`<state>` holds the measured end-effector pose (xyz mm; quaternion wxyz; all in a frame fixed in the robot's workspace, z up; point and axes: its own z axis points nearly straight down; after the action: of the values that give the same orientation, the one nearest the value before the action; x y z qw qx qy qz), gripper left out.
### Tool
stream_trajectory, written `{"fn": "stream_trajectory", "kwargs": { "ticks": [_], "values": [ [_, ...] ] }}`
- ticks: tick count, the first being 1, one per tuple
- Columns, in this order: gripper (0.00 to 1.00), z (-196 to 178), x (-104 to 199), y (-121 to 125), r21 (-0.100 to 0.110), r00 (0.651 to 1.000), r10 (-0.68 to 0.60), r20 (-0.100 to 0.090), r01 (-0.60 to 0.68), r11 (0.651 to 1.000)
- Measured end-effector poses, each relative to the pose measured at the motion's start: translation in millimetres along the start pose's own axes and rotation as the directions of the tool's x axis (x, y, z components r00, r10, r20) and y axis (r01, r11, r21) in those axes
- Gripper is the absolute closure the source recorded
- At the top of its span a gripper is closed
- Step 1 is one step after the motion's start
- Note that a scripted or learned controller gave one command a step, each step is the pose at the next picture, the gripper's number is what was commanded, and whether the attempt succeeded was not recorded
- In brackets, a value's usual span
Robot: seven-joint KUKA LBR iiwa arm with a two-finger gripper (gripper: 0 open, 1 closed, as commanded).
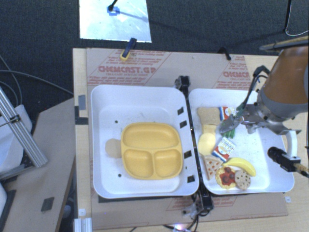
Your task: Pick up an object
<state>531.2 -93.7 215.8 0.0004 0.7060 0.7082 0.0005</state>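
**Pincer low over the right bin, nothing taken yet**

On the bench [159, 64], the right bin [275, 166] is the landmark. The arm [289, 86] reaches over it; the pincer [229, 127] hangs near its middle, whether spread or pressed together I cannot tell. Just below lies a small packet [223, 149], the likely target. The approach step seems underway; next comes a descent and closing.
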Motion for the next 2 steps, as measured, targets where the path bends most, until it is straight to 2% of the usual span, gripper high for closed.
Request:
{"fn": "stream_trajectory", "kwargs": {
  "ticks": [1, 2],
  "values": [
    [0.0, 34, -50, 45, -0.003, 1.0, 0.004, 0.002, -0.004, 1.0],
    [0.0, 132, -30, 84, -0.008, 1.0, -0.002, -0.002, 0.002, 1.0]
  ]
}}
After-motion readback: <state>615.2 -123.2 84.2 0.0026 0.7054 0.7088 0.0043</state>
